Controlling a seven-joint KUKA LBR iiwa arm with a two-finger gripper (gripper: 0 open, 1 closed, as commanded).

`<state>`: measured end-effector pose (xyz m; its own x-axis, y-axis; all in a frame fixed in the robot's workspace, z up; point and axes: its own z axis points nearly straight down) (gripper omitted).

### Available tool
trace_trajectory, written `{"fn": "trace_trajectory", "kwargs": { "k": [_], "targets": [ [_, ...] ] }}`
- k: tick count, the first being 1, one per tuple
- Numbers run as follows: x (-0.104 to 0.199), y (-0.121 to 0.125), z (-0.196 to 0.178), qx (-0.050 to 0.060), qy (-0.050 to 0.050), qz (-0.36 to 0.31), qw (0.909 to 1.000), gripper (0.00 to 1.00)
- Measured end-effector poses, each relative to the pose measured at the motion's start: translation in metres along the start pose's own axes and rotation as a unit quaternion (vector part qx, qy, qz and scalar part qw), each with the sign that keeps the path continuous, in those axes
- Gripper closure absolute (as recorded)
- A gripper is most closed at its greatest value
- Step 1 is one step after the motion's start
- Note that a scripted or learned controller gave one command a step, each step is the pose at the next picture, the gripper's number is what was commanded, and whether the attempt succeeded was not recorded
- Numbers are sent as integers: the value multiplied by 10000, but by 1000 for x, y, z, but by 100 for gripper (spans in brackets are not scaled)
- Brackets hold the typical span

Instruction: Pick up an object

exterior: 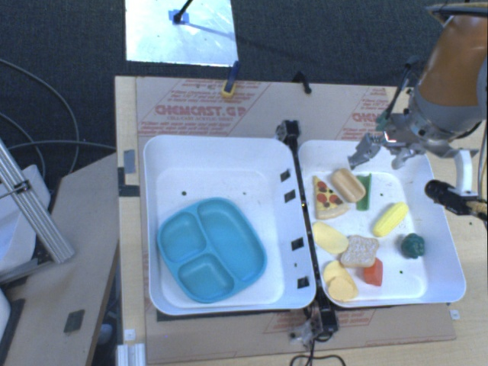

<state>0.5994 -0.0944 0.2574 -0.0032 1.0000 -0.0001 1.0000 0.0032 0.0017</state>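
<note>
The right bin [438,204] holds several toy foods: a pizza slice [328,197], a hot dog bun [347,183], a green piece [364,192], a corn cob [390,219], a dark green lump [412,245], a bread slice [359,252], yellow pieces [329,237] and a red piece [373,274]. My gripper [383,155] hangs over the back of this bin, just behind the bun. Its two fingers [364,152] are spread apart, open, with nothing between them.
The left bin [191,158] carries a blue divided plate [211,248]. A black divider [301,212] runs between the bins. The arm's grey and orange body [454,75] looms over the right bin's far corner. A shiny sheet [181,21] lies beyond the bench.
</note>
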Motion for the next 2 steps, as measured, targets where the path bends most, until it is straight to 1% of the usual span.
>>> {"fn": "trace_trajectory", "kwargs": {
  "k": [1, 2],
  "targets": [
    [-2, 7, 135, 50, 6, 10, 10000, 0],
    [-59, -35, 175, 23, -7, 40, 10000, 0]
  ]
}}
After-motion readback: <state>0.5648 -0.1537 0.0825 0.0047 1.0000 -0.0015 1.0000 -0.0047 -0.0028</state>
